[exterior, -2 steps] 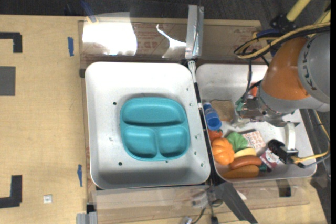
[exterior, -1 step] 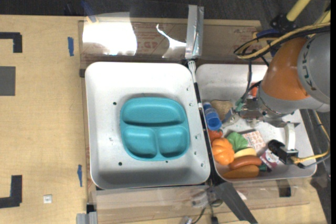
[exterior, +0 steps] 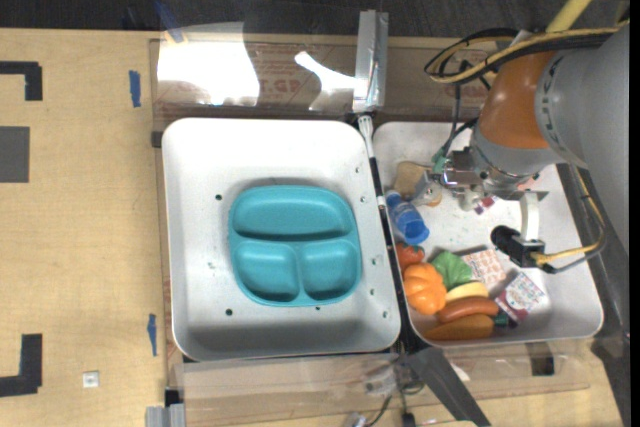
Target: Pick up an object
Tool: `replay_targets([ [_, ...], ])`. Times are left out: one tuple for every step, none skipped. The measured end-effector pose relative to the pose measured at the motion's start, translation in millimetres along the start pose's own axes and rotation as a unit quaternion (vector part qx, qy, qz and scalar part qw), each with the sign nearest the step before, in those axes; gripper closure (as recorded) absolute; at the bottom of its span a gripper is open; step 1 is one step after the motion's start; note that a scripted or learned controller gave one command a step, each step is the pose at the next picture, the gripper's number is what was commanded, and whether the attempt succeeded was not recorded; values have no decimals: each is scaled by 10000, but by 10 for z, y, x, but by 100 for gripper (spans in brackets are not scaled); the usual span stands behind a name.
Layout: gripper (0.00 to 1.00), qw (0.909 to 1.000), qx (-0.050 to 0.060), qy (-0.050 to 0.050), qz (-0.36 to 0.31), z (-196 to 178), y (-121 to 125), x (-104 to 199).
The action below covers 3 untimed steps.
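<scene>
Two white bins are sitting side by side on the surface (exterior: 80, 215). One teal divided tray (exterior: 295, 242) is filling the left bin (exterior: 190, 165). Toys are crowding the right bin's (exterior: 580, 305) near-left corner, overlapping and hard to separate: blue bottle (exterior: 407, 220), orange pumpkin (exterior: 424, 287), hot dog (exterior: 463, 310). Whether the claw (exterior: 470, 190) is clenched, I cannot tell.

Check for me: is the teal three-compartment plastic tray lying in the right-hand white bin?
No, the teal three-compartment plastic tray lies in the left white bin.
</scene>
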<state>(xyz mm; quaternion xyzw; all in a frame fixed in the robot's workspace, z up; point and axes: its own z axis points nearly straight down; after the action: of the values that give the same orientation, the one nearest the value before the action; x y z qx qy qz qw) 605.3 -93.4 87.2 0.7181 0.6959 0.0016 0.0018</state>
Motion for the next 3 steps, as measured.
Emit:
replay_targets([
  [0,9999,-2,2,135,-1,-35,11],
  [0,10000,1,2,62,-3,-121,-29],
  [0,10000,-1,5,-8,-2,-120,-53],
])
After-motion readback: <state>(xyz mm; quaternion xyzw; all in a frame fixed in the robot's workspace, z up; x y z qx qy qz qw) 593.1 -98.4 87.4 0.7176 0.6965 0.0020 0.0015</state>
